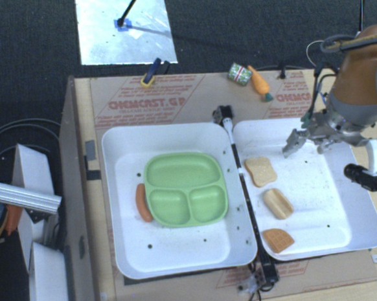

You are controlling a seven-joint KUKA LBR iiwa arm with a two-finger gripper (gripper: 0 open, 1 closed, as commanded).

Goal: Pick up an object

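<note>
Nearest in the right bin (360, 230), an orange-brown toast-like piece (277, 239) lies at the near left corner, close to the divider between bins. Just beyond it a tan bun-shaped piece (278, 203) lies tilted, apart from the first. Farther again, a pale bread slice (260, 171) lies near the bin's left wall, separate from the bun. In the left bin (128, 249) a green three-compartment plate (184, 188) sits flat in the middle; a red-orange sausage (141, 203) lies lengthwise just beside the plate's left edge, touching or nearly so, hard to tell. The gripper (305, 140) hangs over the far part of the right bin, well right of and beyond the bread slice, its two fingers spread apart with nothing between them. A grey wrist and orange band of the arm (358, 81) lead off to the right. A black-tipped part (363, 176) sticks out on the right side over the bin. On the far cardboard (171, 93) behind the bins lie a small green can (239, 73) and a toy carrot (259, 82), just beside each other, plus a yellow-black clip (152, 73) farther left.
</note>
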